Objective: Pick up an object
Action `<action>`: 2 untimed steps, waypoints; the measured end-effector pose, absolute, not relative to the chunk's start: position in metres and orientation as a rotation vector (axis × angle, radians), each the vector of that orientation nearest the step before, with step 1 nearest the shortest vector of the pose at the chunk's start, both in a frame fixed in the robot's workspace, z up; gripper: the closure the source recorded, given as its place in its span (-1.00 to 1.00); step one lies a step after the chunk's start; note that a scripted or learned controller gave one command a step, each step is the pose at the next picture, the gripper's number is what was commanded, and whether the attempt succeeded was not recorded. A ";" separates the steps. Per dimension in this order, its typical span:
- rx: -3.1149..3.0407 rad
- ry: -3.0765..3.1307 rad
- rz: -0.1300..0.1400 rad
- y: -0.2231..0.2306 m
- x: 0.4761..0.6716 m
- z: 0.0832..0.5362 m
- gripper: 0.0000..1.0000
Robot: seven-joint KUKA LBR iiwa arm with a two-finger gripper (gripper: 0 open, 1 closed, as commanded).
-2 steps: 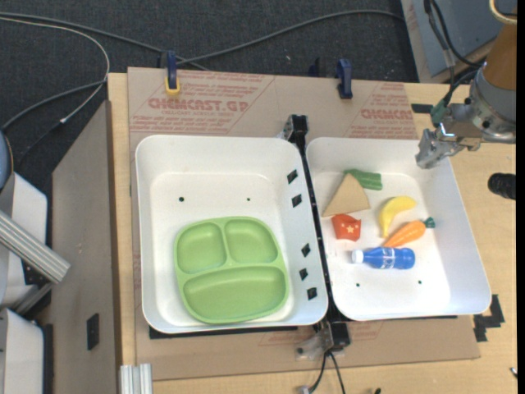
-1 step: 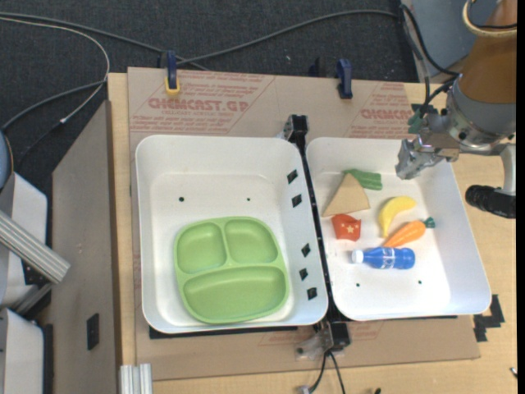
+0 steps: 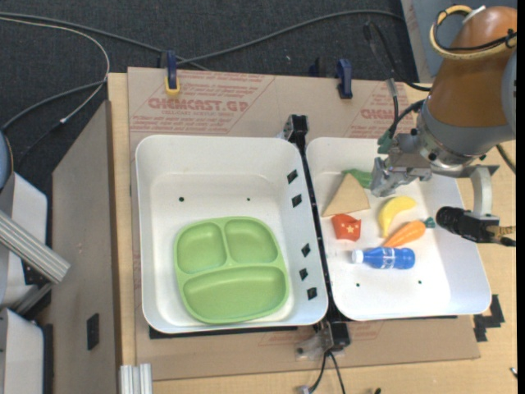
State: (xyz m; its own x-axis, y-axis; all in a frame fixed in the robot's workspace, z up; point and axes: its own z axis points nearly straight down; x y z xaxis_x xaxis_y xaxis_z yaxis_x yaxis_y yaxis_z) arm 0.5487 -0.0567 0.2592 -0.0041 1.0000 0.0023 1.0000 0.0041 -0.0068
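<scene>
The right bin holds several small items. A tan wedge lies at its left, with a green piece just behind it. A red box sits below the wedge. A yellow banana, an orange carrot and a blue bottle lie near the bin's middle. My gripper hangs over the bin's back part, just above the banana and right of the wedge. Nothing shows between its fingers.
The left bin holds a green divided plate. A black divider with clips separates the two bins. The arm's grey and orange body rises over the right bin's back right corner.
</scene>
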 end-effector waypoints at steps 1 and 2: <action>-2.211 -2.224 0.005 -0.008 0.540 0.253 1.00; -2.211 -2.221 0.007 0.040 0.519 0.229 1.00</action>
